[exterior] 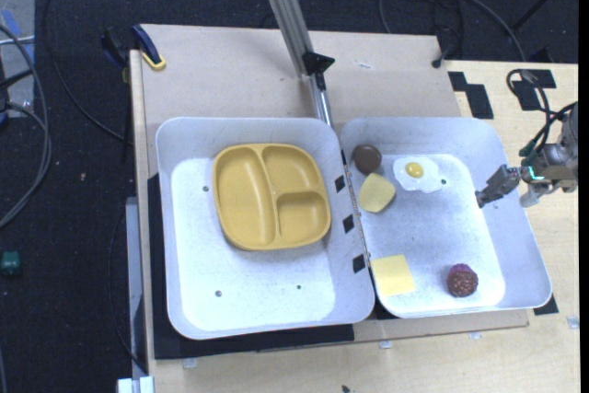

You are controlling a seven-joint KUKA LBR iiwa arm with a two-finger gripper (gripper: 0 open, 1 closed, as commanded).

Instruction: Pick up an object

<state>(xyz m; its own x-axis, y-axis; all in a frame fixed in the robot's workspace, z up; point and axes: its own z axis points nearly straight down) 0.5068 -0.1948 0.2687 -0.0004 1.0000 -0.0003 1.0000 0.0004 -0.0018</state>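
Observation:
The right bin (515,235) holds several small items: a brown ball (367,158), a pale yellow wedge (376,194), a fried egg (417,172), a flat yellow square (393,275) and a dark red berry (462,281). My gripper (502,184) hangs at the bin's right rim, well right of the egg, its dark fingers pointing left and down. Nothing shows between the fingers.
The left bin (184,290) bears a yellow divided plate (272,196). A metal pole (287,5) slants down to the join between the bins. Cables lie on the dark floor around the bench. A black marker patch (469,92) sits at the back right.

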